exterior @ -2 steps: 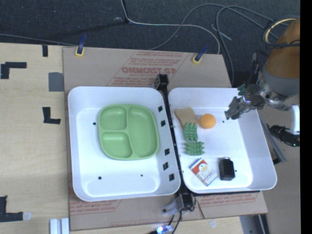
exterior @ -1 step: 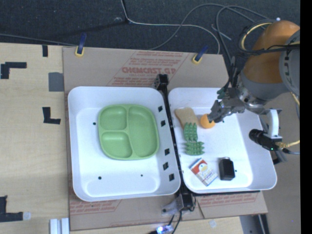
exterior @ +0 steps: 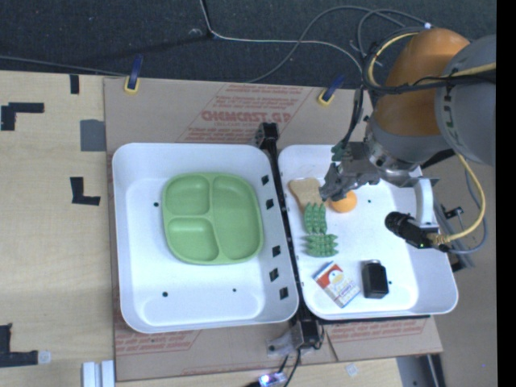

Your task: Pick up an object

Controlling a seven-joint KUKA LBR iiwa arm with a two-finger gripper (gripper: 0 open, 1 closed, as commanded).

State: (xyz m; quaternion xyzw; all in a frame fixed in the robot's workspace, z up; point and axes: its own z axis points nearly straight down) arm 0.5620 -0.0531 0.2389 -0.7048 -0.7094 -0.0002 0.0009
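Nearest the camera in the right bin (exterior: pixel 435 301): 1 red-and-white card box (exterior: pixel 336 284) and 1 small black block (exterior: pixel 374 279), side by side near the front wall. Next back, 2 green ridged pcs (exterior: pixel 317 230), one behind the other, long axes roughly across the bin's left side. Behind those, 1 tan bread-like slice (exterior: pixel 304 190) and 1 orange round thing (exterior: pixel 344 202), prob. a toy fruit.

My jaws (exterior: pixel 337 187) sit low over the back of the right bin, just above and a touch left of the orange thing, between it and the slice. Whether they're spread or pinched, can't tell; wrist hides the tips. Nothing visibly held.

Orange thing is my likeliest pick: right under me, slightly to the right and toward the camera. Round, so no long axis to match.

Left bin (exterior: pixel 129 240) holds 1 green divided plate (exterior: pixel 214 218), well apart from me.
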